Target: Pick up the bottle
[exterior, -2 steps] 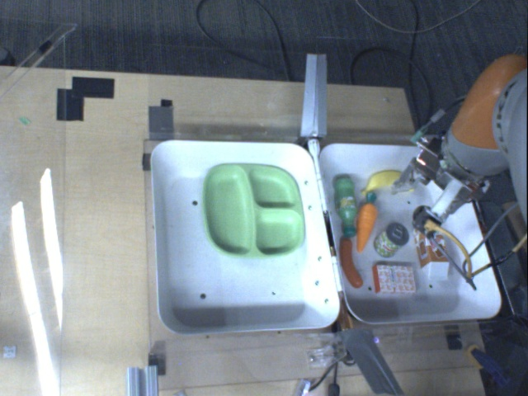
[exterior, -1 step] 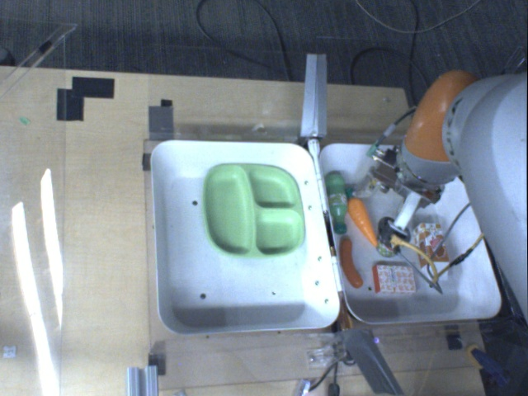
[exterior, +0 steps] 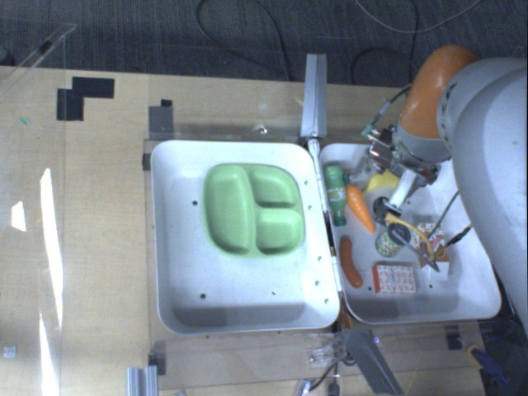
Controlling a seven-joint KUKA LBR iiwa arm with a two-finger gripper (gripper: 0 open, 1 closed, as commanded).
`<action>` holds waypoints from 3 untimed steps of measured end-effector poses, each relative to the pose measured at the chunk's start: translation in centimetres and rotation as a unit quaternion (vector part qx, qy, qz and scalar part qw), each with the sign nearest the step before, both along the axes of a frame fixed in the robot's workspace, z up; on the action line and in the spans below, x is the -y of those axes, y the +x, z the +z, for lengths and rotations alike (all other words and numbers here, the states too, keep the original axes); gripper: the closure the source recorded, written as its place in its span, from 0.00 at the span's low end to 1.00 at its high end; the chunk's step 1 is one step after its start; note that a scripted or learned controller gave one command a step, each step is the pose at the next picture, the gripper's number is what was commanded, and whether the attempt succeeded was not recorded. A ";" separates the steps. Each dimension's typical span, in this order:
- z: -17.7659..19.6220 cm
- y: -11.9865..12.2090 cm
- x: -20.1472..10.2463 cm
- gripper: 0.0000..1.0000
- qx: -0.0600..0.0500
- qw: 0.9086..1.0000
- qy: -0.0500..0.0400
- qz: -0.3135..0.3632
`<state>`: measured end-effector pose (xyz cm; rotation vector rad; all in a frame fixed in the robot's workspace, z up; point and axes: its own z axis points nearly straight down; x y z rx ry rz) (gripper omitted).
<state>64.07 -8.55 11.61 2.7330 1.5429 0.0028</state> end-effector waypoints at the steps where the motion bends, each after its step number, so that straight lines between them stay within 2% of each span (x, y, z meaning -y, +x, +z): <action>1: -2.2 -1.4 8.7 0.00 0.009 0.999 -0.003 0.037; 2: -1.0 -1.1 8.4 1.00 0.013 0.999 -0.001 0.040; 3: -1.1 -1.1 8.4 0.00 0.013 0.999 -0.001 0.040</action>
